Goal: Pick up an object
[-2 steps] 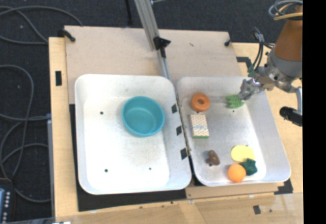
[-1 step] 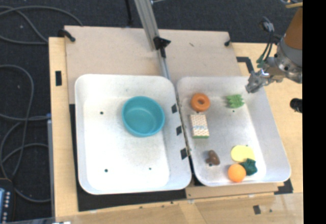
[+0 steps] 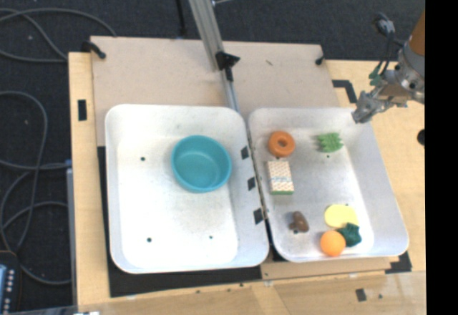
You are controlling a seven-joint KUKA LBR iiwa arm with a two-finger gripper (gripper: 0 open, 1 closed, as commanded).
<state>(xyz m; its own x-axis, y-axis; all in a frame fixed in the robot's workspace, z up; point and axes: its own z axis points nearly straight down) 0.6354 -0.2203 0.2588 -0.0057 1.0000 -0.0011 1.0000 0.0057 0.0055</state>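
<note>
Bowl (image 3: 201,163) in left bin (image 3: 125,185); sponge (image 3: 280,177) in right bin (image 3: 372,185).

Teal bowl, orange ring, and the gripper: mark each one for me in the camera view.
Teal bowl (image 3: 201,163): camera view, on its inside floor, in the left bin.
Orange ring (image 3: 281,143): camera view, on its upper rim, in the right bin.
Gripper (image 3: 363,110): camera view, at its tip, over the right bin's far right corner.

Just one fixed camera here, mounted above the bench (image 3: 179,70) and tilted down at a slant. It's far enough back to fit both white bins, left bin (image 3: 129,235) and right bin (image 3: 372,185), plus dark floor along the top and left of the frame.
</note>
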